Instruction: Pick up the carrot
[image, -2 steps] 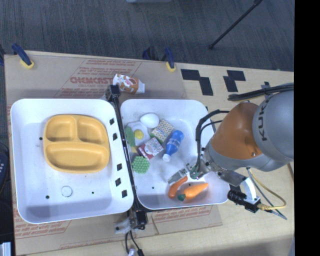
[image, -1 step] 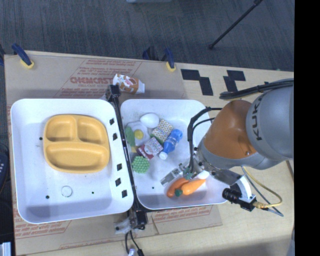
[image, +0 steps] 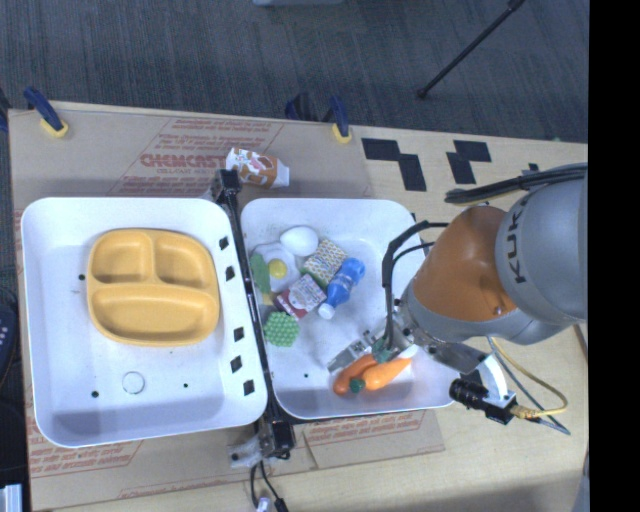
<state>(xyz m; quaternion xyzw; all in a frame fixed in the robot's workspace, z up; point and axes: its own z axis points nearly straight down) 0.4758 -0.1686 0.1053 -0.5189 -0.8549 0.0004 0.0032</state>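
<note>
Carrot (image: 378, 375): I am seeing it lying near the front edge of the right bin (image: 400, 215), toward the front right corner, its orange body slanting, green stub at the upper left.
Gripper (image: 372, 350): I am watching it sitting low over the carrot's upper left end, touching or just above it; I cannot tell the state of the claw from here, and I am not seeing the carrot lifted.
Arm (image: 480, 275): it is reaching in over the right edge of the right bin, orange band facing up.
Blue bottle (image: 340, 285): it is lying tilted near the middle of the right bin.
Green netted ball (image: 281, 328): it is resting by the left wall of the right bin.
White egg (image: 298, 240): it is sitting toward the back edge of the right bin, among small packets.
Yellow tray (image: 152, 285): it is lying in the left bin (image: 60, 400), toward the back.
</note>
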